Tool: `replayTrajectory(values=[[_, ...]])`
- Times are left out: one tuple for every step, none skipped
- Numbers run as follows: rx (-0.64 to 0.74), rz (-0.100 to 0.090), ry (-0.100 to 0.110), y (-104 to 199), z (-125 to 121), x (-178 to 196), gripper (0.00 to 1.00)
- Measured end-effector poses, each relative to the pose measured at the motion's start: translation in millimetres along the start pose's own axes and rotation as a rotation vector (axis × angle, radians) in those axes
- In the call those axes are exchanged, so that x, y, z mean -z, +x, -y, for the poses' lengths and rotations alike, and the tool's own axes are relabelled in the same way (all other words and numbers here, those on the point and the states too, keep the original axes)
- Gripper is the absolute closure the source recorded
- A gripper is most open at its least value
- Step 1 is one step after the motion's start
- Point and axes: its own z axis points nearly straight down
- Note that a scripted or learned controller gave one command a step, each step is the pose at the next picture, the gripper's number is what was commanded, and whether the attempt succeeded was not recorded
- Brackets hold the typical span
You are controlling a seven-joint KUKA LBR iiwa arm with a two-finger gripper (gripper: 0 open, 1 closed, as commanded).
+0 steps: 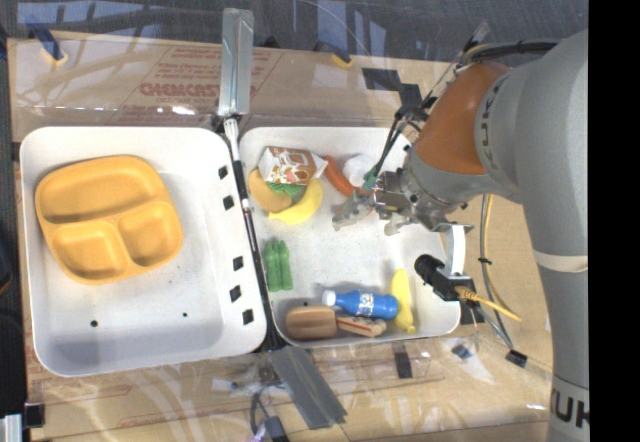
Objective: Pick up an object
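Brown tabletop (150, 80) carries two white bins side by side — the left bin (60, 350) and the right bin (330, 250).

The jaws (352, 214) hang low over the bare middle of the right bin. How wide they stand cannot be told from this view, and nothing shows between them. Behind them the grey arm (540, 100) reaches in from the right.

Closest to the jaws is an orange carrot (338, 176), just above them. A little further left sit a small picture box (288, 168) and a yellow banana (300, 208), touching each other. Lower down lie a green toy (276, 264), a blue bottle (365, 304), a brown block (310, 322) and a yellow piece (402, 296). The left bin holds a yellow tray (105, 215).

It looks like the reaching step — nothing is picked yet. Next, the jaws would need to line up over one toy, perhaps the carrot, go down around it and close.
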Motion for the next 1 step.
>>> replayTrajectory(values=[[-0.045,0.0,-0.005,0.1,-43.9,-45.6,0.0]])
